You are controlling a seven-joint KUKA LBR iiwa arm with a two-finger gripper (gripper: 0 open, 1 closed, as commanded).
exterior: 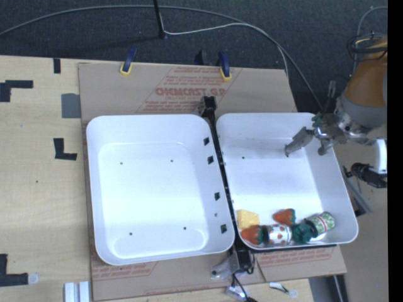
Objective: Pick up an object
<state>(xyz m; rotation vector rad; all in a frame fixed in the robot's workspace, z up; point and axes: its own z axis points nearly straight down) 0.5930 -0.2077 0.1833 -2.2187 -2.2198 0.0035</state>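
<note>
I see the gripper over the right bin's far right corner, fingers spread wide, nothing between them; the objects sit clustered along that bin's near edge, well apart from it; left bin beside.

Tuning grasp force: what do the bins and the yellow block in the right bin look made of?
Bins: likely thin moulded plastic, smooth and semi-glossy; rounded corners, soft glare on the floor. Yellow block: looks like foam or sponge, matte with no highlights; too small to be sure. Board under the bins: cardboard, printed brown surface.
</note>
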